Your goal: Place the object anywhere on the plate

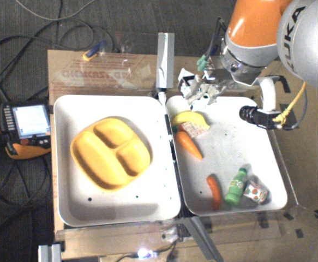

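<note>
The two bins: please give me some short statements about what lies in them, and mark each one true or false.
1. The yellow plate lies in the left bin. True.
2. The plate has one undivided hollow. False: it has three compartments.
3. The green bottle lies in the right bin. True.
4. The carrot lies on the plate. False: it lies in the right bin.
5. The gripper is above the right bin's far left corner. True.

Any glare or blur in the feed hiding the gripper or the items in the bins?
Camera view: even light, soft shadows; the yellow plate and carrot read sharp; the gripper is small and cluttered against the white bin rim, hard to resolve; a bright glare spot sits at the bottom edge.
</note>
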Controlling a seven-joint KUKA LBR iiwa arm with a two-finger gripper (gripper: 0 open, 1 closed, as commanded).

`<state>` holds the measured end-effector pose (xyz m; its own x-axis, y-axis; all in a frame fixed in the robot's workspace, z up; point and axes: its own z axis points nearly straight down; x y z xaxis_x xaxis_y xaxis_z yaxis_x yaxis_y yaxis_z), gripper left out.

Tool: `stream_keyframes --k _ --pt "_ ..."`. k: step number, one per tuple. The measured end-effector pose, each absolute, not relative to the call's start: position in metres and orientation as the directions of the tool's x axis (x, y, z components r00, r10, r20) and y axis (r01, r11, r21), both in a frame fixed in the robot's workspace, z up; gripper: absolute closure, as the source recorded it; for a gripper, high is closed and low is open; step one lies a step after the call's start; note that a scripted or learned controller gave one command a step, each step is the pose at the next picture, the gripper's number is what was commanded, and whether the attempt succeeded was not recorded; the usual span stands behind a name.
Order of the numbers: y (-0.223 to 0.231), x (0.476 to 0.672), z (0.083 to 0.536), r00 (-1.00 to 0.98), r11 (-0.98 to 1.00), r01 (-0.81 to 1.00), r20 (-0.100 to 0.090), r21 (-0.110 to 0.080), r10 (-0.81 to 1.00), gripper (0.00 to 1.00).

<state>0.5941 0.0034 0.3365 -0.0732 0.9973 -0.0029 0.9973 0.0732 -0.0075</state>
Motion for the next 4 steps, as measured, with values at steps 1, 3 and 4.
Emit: stream_keyframes --k 1,3,4 --pt "-0.007 0.601 0.276 0.033 -0.033 0.999 -0.006 -0.008 0.999 1.00" --pt "0.051 0.576 0.245 0.003 -0.003 1.000 -0.001 -0.008 1.000 1.00" --pt "0.003 0.571 0.345 0.030 -0.030 1.000 -0.006 -0.006 1.000 1.00"
